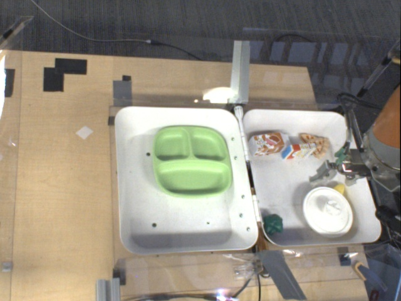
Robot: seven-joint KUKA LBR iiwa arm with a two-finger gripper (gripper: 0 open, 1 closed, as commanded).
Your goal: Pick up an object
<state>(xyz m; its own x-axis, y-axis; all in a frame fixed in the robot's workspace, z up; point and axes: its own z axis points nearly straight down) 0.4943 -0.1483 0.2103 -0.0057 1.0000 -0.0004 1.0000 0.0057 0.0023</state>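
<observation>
Snack packet long axis left-right, pincer just below it

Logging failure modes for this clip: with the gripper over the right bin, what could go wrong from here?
The gripper sits at the white bowl's rim, beside a small yellow item, so a descent might clip the rim or knock either aside. The two snack packets lie close together, so a grab there could catch both.

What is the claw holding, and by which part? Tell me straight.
Nothing that can be seen. The claw hangs over the right bin, above the white bowl, with no object between its tips.
</observation>
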